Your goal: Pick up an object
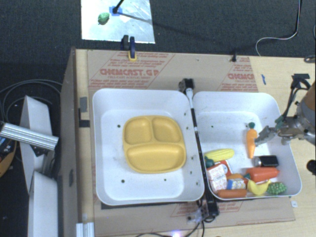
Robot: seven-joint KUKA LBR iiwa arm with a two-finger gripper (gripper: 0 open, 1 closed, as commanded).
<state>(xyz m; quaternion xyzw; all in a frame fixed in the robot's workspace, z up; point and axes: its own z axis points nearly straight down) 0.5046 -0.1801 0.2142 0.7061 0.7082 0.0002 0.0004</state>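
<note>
So far nothing is picked up: you have the grey two-finger gripper (267, 134) hanging over the right side of the right-hand shallow white bin (232, 102), just right of the orange plastic carrot (251, 141), and nothing sits between its fingers. You cannot tell from this slant whether the jaws stand apart or together, so treat that as unknown. The whole grasp and lift are left, by my reading. The candidates crowd the near half of that bin: a yellow toy corn cob (219, 154), a small black block (267, 160), a red-orange toy pepper (262, 173), a red and white printed carton (217, 175), a yellow banana-like piece (256, 186) and a green bumpy bunch (277, 187). They touch or overlap, which likely hampers a clean grip; the carrot stands more apart. The left white bin (106, 152) bears a yellow divided plastic plate (153, 144), well clear of the arm.
</note>
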